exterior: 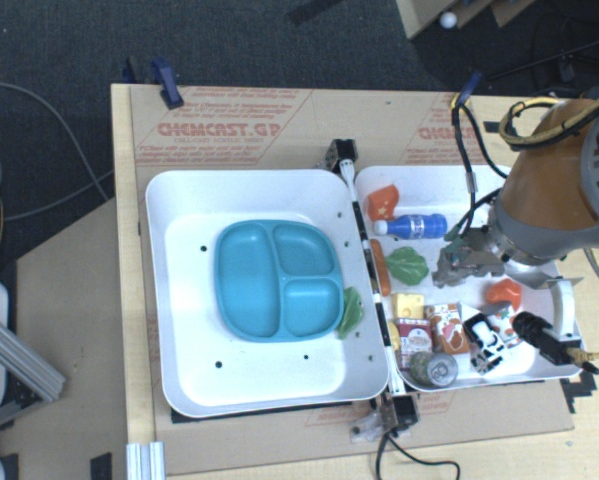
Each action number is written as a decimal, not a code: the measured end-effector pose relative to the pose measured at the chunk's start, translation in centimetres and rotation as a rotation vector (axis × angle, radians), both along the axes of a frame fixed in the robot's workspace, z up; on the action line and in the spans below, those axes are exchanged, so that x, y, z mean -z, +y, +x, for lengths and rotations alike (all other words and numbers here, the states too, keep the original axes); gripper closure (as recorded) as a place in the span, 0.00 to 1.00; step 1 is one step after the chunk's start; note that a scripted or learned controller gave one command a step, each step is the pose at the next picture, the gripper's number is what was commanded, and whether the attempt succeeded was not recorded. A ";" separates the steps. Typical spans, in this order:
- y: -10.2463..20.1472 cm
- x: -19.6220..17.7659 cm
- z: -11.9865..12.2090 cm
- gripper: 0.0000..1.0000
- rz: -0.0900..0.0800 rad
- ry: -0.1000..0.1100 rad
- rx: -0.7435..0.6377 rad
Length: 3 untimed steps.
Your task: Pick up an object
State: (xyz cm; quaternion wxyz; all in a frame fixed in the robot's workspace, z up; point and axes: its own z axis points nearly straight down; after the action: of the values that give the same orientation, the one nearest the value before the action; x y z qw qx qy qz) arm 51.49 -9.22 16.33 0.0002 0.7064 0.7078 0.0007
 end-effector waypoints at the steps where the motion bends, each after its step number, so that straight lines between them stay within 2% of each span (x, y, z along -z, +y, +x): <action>1: -0.1 0.0 0.0 0.00 -0.001 0.001 0.001; 2: -0.3 7.9 6.5 0.00 -0.001 -0.001 0.002; 3: -0.4 6.8 6.6 1.00 -0.003 -0.005 0.000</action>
State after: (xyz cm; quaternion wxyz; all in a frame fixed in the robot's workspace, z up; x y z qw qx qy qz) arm 58.07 -9.61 9.56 0.0031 0.7066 0.7077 0.0012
